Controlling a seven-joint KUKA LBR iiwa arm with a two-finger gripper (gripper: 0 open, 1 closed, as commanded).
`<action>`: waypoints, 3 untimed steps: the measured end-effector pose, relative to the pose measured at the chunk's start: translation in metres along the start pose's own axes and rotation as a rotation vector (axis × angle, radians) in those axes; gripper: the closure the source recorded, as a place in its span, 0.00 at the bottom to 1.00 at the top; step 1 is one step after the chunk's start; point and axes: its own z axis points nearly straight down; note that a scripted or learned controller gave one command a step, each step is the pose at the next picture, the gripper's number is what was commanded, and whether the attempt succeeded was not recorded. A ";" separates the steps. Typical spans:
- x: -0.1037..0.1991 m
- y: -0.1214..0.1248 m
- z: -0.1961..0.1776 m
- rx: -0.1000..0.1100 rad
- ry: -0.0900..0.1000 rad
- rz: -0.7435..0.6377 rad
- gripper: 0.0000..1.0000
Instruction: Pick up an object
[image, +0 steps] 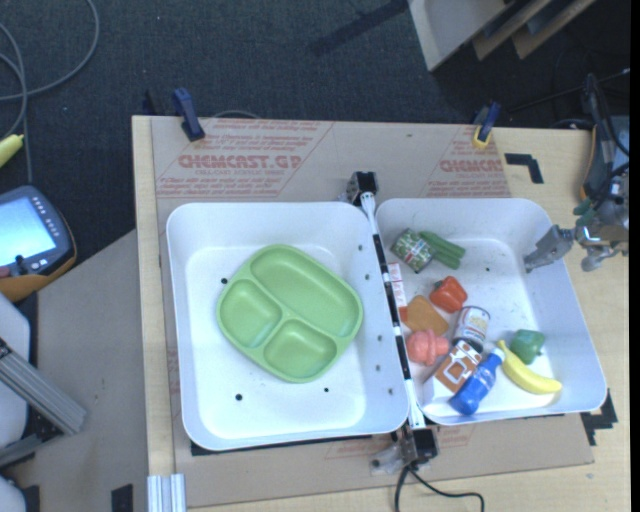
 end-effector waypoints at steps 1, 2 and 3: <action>0.111 -0.022 0.137 0.002 0.002 -0.009 0.00; 0.105 0.008 0.169 -0.002 -0.001 -0.002 0.00; 0.105 0.005 0.166 -0.004 0.000 0.001 0.00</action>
